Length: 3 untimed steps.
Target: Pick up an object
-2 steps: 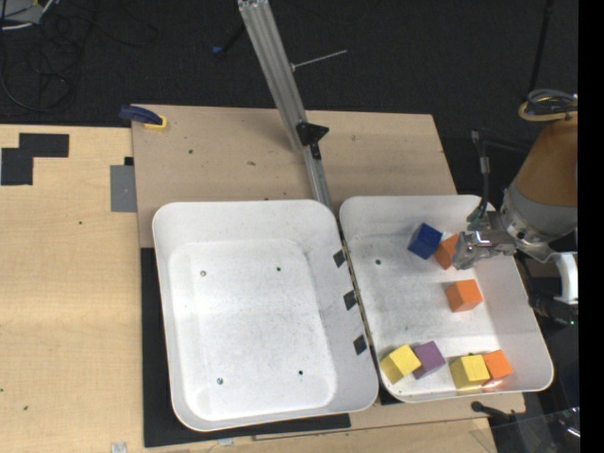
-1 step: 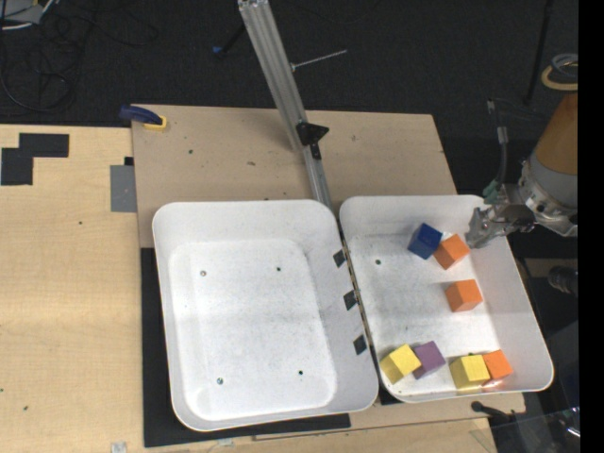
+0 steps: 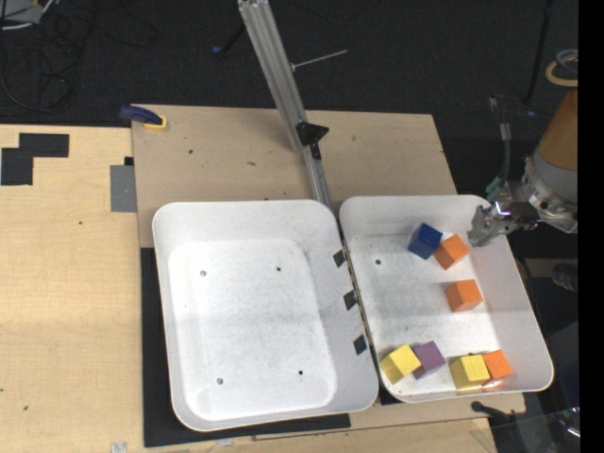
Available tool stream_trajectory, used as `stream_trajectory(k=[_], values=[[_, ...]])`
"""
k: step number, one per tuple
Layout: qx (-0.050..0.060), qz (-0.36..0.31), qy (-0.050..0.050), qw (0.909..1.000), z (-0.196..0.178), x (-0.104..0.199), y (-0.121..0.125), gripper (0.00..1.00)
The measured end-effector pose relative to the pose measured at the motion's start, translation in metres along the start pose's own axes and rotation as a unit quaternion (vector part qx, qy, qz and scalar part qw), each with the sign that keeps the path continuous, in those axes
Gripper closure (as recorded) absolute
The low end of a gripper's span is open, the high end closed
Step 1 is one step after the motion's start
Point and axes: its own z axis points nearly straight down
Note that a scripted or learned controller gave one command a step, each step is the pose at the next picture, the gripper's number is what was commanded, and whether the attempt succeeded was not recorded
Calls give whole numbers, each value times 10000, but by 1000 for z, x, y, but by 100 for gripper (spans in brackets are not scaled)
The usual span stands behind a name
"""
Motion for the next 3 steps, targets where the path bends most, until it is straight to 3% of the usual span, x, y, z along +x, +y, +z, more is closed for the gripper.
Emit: stream_trajectory(k=[3], values=[[27,-4,15,10000,13,162,-24,100]])
